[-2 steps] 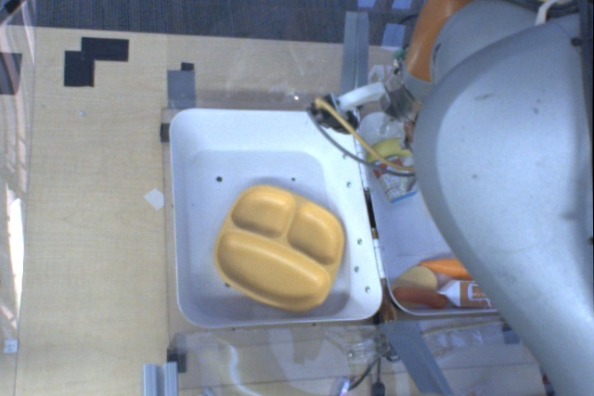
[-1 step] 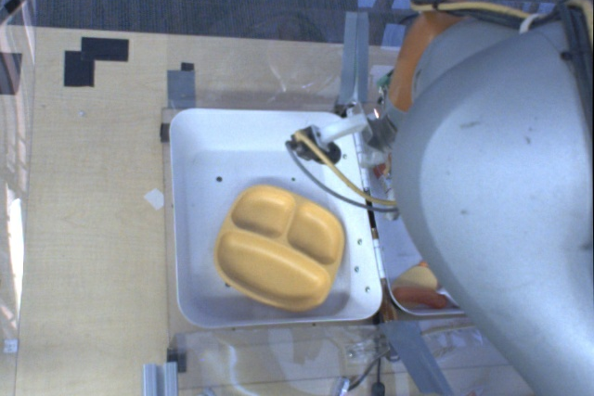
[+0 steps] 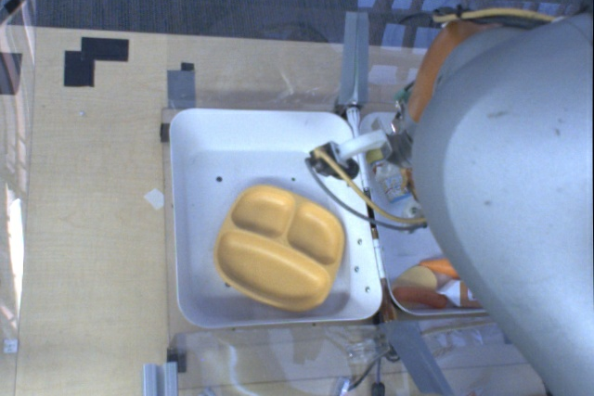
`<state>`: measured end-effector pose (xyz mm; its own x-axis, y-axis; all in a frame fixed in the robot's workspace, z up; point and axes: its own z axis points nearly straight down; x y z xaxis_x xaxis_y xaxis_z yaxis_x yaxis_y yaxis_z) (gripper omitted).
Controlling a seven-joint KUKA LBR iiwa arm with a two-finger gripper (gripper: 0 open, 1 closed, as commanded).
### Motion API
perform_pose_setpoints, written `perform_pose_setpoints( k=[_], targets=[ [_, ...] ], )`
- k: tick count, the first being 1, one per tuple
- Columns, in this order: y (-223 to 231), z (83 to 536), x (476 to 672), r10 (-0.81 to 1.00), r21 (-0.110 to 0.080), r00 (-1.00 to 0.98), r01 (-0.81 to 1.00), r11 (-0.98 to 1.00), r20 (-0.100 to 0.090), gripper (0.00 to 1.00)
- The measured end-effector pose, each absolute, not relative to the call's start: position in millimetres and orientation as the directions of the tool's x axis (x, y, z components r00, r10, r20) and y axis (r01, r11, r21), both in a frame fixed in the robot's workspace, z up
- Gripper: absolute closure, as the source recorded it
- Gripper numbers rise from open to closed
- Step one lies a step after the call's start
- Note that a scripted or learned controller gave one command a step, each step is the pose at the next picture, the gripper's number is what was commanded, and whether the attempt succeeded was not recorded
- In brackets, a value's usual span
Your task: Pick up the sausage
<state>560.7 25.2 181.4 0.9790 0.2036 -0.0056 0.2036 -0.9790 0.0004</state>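
The sausage [image 3: 422, 298] is a reddish-brown link lying at the near edge of the right bin [image 3: 394, 297], partly covered by the arm. A pale yellow item [image 3: 417, 276] and an orange one [image 3: 442, 268] lie right behind it. The large grey arm [image 3: 506, 199] with its orange band [image 3: 436, 60] covers most of that bin. My gripper [image 3: 385, 173] is largely hidden beneath the arm, over the left edge of the right bin and well behind the sausage. A white fitting with looping cables [image 3: 339, 153] sticks out from it over the left bin's right rim.
The left bin [image 3: 200, 162] holds a yellow divided plate [image 3: 280, 246] in its near half. A metal post [image 3: 355, 60] stands behind the gap between the bins. The wooden bench [image 3: 83, 199] lies to the left, with black marks at its back.
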Motion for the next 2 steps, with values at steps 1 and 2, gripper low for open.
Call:
perform_pose_setpoints(
  k=[1,2],
  targets=[
    [-13.4,181.5,541.2,0.204,-0.001,0.979,0.204,-0.979,-0.006,0.0],
    [-12.0,189.0,542.0,0.214,-0.001,0.977,0.214,-0.977,-0.01,1.0]
  ],
)
